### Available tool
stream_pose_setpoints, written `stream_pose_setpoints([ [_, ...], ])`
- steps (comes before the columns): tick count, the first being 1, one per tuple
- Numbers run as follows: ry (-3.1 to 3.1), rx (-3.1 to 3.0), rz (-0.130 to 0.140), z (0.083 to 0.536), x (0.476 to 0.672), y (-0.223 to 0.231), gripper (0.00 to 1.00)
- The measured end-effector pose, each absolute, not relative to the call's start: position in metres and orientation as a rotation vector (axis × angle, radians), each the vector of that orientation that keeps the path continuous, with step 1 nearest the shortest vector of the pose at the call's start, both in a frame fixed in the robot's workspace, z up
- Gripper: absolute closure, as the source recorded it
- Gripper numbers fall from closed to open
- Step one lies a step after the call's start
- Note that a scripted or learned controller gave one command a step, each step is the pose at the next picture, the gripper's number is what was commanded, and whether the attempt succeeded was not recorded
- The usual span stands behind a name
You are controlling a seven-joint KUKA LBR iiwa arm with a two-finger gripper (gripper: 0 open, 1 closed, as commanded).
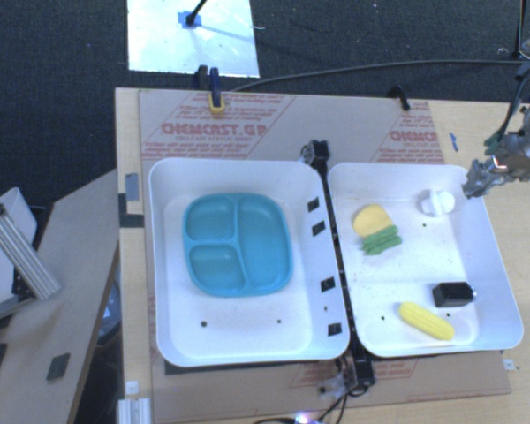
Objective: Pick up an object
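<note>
The gripper (479, 182) hangs at the far right edge of the right bin (495, 263), above its upper right corner, with nothing between its fingers; whether those fingers are apart or together I cannot tell at this size. Any object in this bin will serve. Taking the black block (452, 294) as the landmark: the yellow corn cob (426, 321) lies just beside it, toward the front and left; the white piece (438, 203) sits well behind it, near the far wall and nearest to the gripper; the yellow piece (370, 219) with a green bean pod (381, 240) touching its front edge lies behind and to the left. The blue divided plate (238, 243) rests in the left bin (172, 237), well apart from all of these. The step in hand looks like the approach. The white piece is the shortest reach, but it sits near the wall. A cleaner choice may be the block: come down straight over it and straddle its short sides, keeping clear of the corn.
</note>
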State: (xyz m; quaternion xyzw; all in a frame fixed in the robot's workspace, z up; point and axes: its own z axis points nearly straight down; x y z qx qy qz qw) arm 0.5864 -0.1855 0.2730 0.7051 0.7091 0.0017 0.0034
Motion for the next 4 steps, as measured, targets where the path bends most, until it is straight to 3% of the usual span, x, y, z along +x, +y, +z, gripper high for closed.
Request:
stream_pose_setpoints([
  [4, 2.232, 2.211, 0.002, 0.235, 0.614, 0.035, 1.0],
])
